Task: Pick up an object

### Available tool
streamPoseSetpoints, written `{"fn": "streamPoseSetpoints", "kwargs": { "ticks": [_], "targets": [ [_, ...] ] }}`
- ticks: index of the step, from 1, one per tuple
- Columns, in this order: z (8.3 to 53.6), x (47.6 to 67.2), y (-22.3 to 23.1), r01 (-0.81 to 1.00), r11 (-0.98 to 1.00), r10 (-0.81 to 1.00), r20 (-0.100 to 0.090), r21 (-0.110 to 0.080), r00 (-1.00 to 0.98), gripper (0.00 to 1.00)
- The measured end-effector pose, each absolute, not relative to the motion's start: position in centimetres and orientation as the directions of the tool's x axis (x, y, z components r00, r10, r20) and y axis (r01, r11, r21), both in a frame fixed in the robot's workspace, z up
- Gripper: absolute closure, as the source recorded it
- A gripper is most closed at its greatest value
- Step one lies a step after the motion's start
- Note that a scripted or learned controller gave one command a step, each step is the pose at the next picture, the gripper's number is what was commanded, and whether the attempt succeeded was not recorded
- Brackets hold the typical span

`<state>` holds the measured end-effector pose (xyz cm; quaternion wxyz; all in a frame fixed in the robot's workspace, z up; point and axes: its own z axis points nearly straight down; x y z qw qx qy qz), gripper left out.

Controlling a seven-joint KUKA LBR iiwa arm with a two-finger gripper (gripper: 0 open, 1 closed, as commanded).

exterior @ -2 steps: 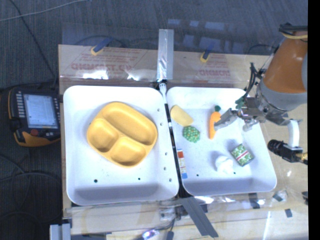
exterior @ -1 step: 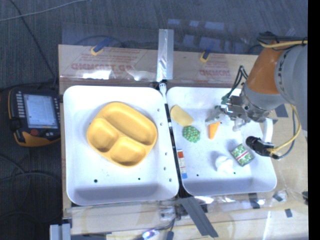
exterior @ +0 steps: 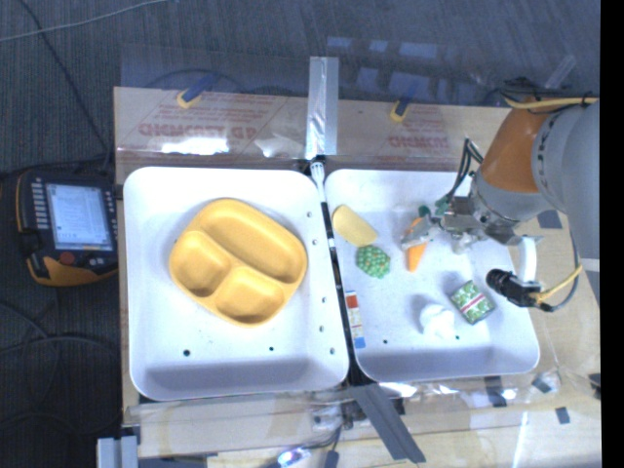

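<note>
Small orange carrot-like piece [exterior: 416, 255] in the right bin [exterior: 507, 359], just below the gripper [exterior: 429, 224].
Likely light, rigid, smooth; grasp across its narrow middle. Whether the hand is open or closed, I cannot tell.

My arm [exterior: 556, 154] reaches in over the right bin's [exterior: 390, 354] far right corner, orange band above the wrist, and my gripper [exterior: 429, 224] hangs low over that bin's middle.
</note>
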<state>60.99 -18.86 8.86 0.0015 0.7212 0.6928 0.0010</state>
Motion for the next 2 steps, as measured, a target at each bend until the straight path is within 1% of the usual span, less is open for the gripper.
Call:
{"fn": "streamPoseSetpoints", "kwargs": {
  "ticks": [1,2],
  "targets": [
    [9.52,61.0,-18.75,0.999,-0.042,0.999,0.002,0.001,0.042,1.0],
    [10.12,61.89,-18.82,1.0,-0.003,1.0,0.003,-0.008,0.003,1.0]
  ]
}}
